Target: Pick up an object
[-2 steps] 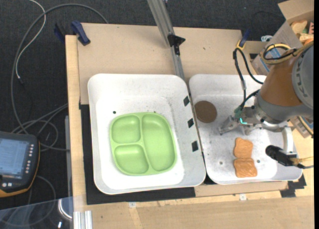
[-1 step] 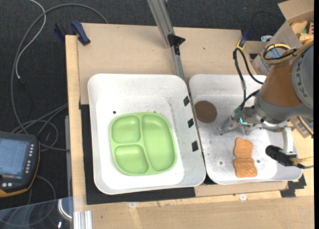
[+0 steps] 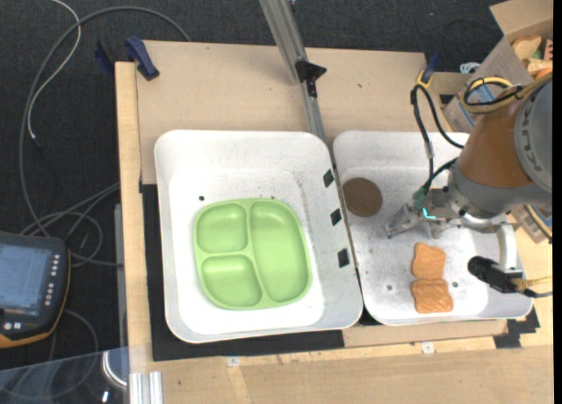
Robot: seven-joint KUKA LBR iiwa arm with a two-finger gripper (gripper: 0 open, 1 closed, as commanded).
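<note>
Bins sat side by side: the left bin (image 3: 176, 165) held a green divided plate (image 3: 253, 253); the right bin (image 3: 386, 306) held a brown disc (image 3: 361, 197) and two orange pieces (image 3: 430, 279). The gripper (image 3: 413, 220) hovered between them, nothing visibly grasped.

blue clamps (image 3: 140, 56) on bench corners; handheld pendant (image 3: 31, 286) lower left

Right bin (image 3: 386, 297): brown disc (image 3: 361, 197) and two orange pieces (image 3: 429, 262) (image 3: 432, 296) stood apart, bare floor between. Left bin (image 3: 176, 218): green divided plate (image 3: 253, 253) filled the centre.
</note>
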